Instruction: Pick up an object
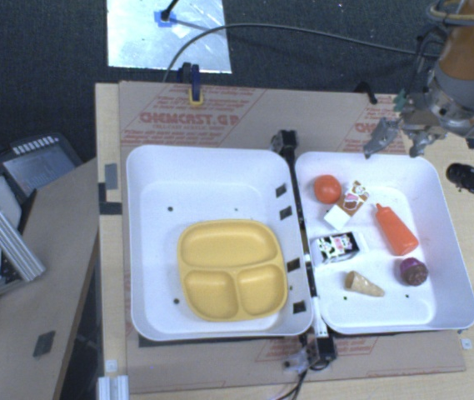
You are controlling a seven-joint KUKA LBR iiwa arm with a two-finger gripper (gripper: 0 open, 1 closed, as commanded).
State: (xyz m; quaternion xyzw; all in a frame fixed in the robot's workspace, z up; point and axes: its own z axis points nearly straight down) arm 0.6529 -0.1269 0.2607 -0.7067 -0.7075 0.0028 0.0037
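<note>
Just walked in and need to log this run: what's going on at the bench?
A robot arm reaches in from the right, its gripper open and holding nothing, above the far edge of the right bin. That bin holds small items: an orange ball, an orange bottle, a purple ball, a cone and a few small packets. The left bin holds a yellow divided tray. Nothing has been picked up yet.

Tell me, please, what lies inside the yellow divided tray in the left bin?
All three compartments of the yellow tray show bare yellow plastic. It rests flat in the left bin, so the bin floor beneath it is covered and cannot be seen.
</note>
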